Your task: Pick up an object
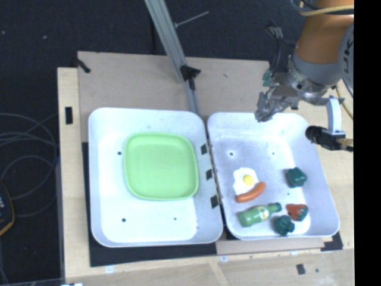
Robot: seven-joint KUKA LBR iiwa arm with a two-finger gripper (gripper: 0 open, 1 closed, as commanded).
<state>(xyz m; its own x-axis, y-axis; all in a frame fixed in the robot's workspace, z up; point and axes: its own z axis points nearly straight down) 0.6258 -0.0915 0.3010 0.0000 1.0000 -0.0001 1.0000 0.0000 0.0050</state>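
The right bin (256, 137) holds several toys near its front: a fried egg (244, 178), an orange sausage (250, 192), a green bottle (258, 214), a dark teal block (295, 176), a red piece (296, 211) and a dark green piece (283, 224). My gripper (265, 112) hangs over the bin's back edge, well behind all of them, and nothing shows between its fingers. The grey arm with its orange band (321, 25) comes in from the upper right.
The left bin (107, 159) holds a light green square plate (161, 165). A slanted metal pole (169, 37) crosses behind the bins, down to the gap between them. A black fitting (324, 137) sticks out beside the right bin's far right rim.
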